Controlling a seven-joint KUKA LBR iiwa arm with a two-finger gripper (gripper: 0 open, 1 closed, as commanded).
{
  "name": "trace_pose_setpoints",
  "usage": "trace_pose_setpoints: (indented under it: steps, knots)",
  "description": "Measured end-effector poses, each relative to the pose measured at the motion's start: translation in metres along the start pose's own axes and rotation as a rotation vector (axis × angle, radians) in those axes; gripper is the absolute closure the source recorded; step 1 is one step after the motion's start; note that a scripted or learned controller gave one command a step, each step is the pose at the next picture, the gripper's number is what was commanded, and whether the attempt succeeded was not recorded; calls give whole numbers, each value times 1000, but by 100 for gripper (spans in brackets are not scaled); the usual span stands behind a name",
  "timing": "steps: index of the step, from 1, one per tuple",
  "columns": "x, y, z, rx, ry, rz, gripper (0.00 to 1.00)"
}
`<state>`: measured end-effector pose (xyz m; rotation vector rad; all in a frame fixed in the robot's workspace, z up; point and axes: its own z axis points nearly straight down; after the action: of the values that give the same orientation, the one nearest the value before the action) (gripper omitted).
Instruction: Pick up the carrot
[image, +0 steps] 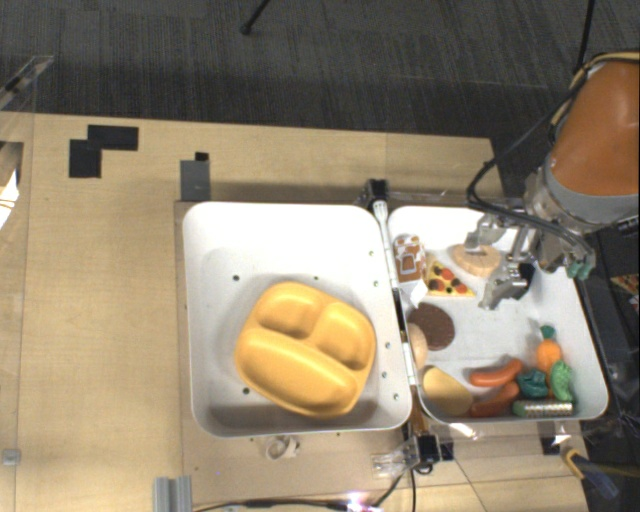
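Camera view puts the carrot (548, 352) at lower right of the frame, small, probably light, stiff and smooth; grip its orange body. Gripper (508, 272), above it, looks released.

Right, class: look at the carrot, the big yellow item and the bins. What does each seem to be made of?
Carrot: probably moulded plastic; even orange body, green top, a toy look.
Big yellow item: probably plastic or foam; smooth lobes with a soft sheen, like toy bread.
Bins: likely hard plastic; smooth white walls, rounded corners, matte finish.
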<state>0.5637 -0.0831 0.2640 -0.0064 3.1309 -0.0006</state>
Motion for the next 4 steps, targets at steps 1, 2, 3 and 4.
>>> trace_pose_setpoints:
  steps: [1, 2, 3, 4]
  knots:
    - [23, -72, 23, 2, -1, -505, 0]
    - [60, -124, 58, 2, 2, -597, 0]
    - [64, -122, 47, 1, -2, -1096, 0]
    - [69, -122, 66, -1, 0, -1442, 0]
